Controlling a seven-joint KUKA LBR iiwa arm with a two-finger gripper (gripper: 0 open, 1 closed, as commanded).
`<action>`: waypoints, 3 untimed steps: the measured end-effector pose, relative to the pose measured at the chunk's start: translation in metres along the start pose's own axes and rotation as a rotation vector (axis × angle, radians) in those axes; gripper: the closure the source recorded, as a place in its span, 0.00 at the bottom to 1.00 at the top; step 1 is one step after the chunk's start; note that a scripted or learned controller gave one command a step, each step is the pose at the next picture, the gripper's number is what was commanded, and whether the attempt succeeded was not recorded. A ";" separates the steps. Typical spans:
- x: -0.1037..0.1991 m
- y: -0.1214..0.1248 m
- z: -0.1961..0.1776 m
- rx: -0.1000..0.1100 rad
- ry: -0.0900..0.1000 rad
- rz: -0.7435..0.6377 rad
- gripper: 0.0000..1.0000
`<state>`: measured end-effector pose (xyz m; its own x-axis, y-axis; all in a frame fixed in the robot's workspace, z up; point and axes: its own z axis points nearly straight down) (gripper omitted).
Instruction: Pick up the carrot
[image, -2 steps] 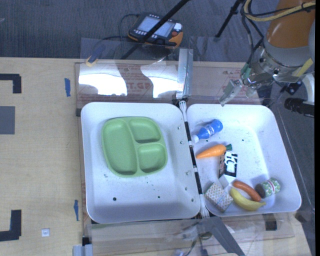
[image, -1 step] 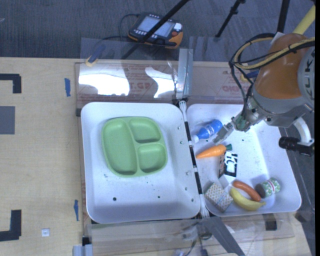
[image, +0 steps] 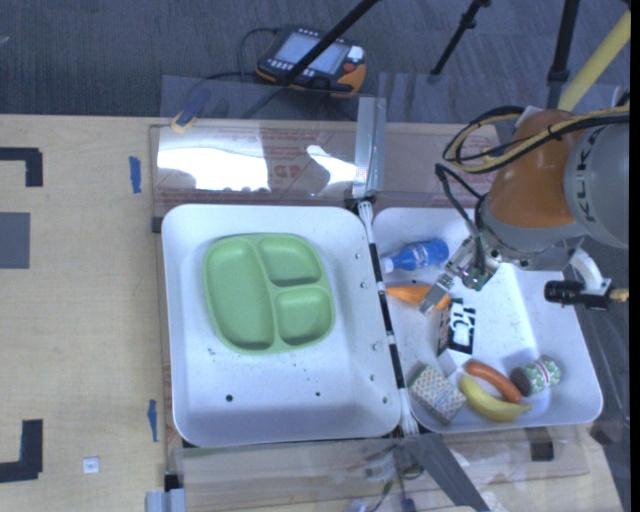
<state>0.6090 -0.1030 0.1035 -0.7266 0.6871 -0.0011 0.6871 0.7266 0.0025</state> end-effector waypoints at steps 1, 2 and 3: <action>-0.008 0.017 0.016 -0.001 -0.003 -0.197 0.00; -0.009 0.019 0.004 -0.007 -0.008 -0.196 1.00; -0.004 0.054 -0.098 -0.001 -0.003 -0.095 1.00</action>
